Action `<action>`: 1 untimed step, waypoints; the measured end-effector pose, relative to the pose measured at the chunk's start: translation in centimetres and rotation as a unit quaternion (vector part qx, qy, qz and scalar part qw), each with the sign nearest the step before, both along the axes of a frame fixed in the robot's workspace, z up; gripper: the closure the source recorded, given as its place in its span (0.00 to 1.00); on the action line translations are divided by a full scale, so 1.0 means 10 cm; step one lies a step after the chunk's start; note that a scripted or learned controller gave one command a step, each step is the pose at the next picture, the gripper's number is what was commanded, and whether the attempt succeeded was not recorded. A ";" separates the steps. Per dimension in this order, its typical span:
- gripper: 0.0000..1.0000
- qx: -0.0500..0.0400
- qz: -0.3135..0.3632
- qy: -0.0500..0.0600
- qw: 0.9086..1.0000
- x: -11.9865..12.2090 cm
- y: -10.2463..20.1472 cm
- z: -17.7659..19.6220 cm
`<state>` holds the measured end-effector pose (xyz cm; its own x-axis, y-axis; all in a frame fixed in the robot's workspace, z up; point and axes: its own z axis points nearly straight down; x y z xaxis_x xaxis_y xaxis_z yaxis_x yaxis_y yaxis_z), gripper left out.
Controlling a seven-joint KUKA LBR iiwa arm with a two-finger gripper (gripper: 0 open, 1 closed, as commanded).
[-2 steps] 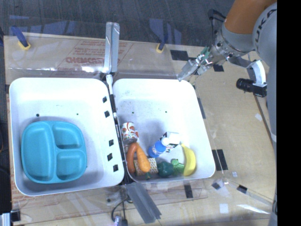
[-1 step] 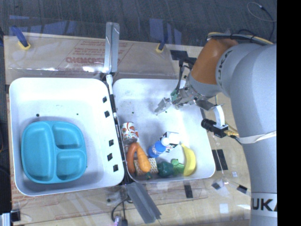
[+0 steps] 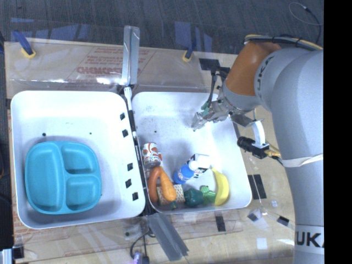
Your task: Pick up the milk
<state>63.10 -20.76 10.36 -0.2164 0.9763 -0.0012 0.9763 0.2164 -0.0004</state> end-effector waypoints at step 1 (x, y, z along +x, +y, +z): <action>1.00 0.001 0.041 0.001 0.999 -0.78 -0.03 -0.04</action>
